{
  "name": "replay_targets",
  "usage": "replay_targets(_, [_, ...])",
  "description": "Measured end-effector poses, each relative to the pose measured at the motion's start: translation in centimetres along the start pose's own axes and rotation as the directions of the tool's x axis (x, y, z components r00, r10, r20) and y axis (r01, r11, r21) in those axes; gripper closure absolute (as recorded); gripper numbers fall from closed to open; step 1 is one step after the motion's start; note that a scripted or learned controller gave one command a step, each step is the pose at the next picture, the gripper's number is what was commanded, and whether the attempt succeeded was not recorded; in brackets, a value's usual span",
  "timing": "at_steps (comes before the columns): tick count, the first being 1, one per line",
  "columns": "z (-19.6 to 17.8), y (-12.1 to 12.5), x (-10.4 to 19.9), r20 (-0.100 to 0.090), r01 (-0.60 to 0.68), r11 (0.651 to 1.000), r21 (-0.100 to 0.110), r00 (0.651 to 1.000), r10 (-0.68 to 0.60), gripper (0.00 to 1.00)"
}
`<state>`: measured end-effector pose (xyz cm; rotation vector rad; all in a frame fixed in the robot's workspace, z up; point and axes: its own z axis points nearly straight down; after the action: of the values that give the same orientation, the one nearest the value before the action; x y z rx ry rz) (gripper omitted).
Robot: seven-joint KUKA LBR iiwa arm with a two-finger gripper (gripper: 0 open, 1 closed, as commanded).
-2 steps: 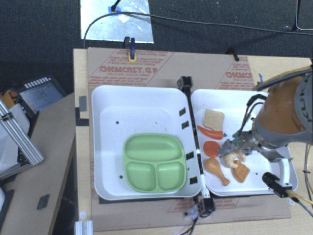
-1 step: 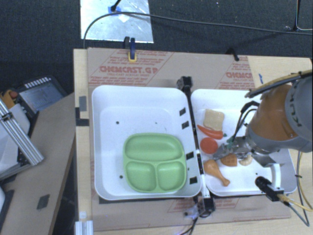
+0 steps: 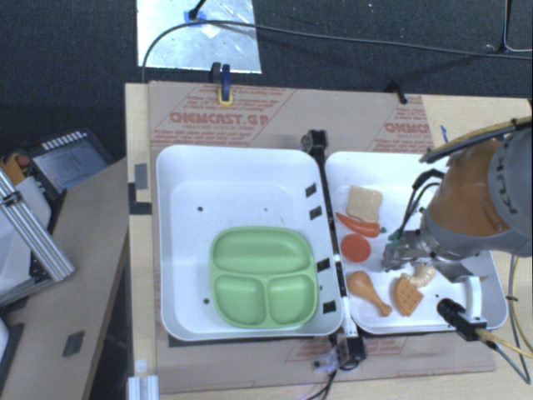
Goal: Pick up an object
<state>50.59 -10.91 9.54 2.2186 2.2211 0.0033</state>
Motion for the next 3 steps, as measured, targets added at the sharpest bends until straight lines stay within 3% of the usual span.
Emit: replay_targets(3, [-13.9,1.5,-0.9,0.002,0.003,1.000,-0.004,1.000,-0.003,1.00])
